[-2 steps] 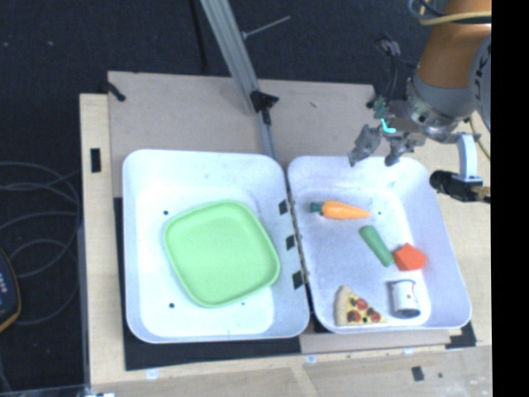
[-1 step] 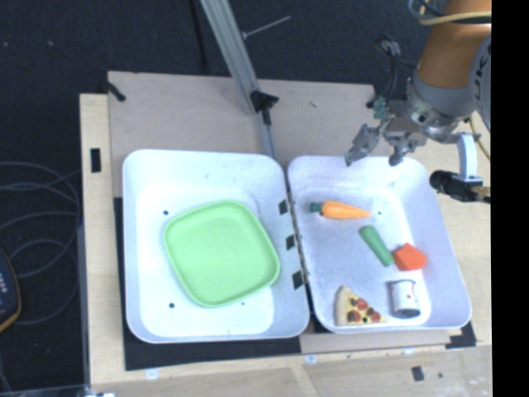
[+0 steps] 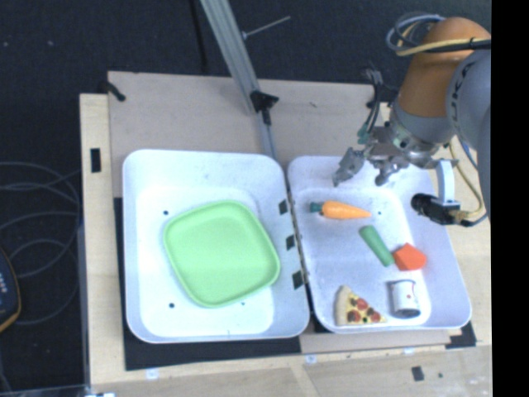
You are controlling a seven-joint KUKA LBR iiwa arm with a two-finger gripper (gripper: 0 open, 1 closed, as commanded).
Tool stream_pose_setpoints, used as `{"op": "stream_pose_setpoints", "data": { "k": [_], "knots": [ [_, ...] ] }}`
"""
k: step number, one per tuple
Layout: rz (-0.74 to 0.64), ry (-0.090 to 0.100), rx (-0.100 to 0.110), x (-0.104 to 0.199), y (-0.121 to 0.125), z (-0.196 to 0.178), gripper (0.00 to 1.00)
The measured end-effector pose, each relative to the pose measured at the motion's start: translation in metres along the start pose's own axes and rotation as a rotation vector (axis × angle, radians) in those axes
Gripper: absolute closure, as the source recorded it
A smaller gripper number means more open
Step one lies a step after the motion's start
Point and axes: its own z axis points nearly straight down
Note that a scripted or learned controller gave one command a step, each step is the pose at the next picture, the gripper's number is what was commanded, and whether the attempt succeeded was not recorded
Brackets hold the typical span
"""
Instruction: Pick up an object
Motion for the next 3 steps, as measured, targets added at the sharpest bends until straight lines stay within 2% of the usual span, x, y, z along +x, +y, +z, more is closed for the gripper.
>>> {"op": "stream_pose_setpoints", "data": {
  "k": [1,2,3],
  "knots": [
    [0.0,0.0,0.0,0.006,-0.004,0.06,0.0],
    [0.0,-0.001,-0.009,0.005,-0.003,0.099,0.0],
    [0.0,0.0,-0.015,0.006,-0.001,0.086,1.0]
  ]
}}
